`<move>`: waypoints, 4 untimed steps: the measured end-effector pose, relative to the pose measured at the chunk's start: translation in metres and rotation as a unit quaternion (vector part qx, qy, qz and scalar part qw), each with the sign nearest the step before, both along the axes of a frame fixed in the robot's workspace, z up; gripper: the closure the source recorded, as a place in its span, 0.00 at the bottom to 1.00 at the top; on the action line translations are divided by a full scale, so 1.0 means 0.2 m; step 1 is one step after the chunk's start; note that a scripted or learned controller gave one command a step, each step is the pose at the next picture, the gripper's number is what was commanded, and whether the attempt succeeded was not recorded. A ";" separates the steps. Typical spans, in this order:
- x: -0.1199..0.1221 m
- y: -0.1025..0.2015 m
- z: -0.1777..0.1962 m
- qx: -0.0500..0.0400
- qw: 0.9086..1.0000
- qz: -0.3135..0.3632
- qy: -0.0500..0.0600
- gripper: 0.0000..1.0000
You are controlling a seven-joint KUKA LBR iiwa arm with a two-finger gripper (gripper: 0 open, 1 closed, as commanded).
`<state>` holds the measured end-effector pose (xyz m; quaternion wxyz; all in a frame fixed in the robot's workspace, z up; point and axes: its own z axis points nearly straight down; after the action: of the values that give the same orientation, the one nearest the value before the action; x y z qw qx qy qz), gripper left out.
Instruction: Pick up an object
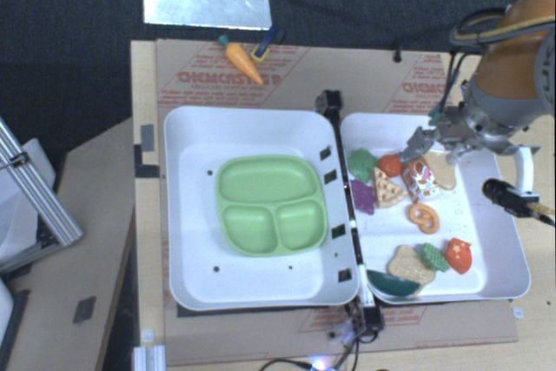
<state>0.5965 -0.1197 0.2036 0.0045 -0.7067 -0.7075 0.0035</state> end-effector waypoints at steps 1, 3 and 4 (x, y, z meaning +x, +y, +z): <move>0.01 0.00 0.04 -0.001 1.000 0.001 -0.006 0.00; 0.02 0.04 -0.43 -0.001 1.000 0.000 -0.006 0.00; 0.05 0.03 -0.46 -0.004 1.000 0.000 -0.016 0.00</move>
<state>0.6072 -0.1147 0.1107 -0.0094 -0.7068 -0.7073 -0.0051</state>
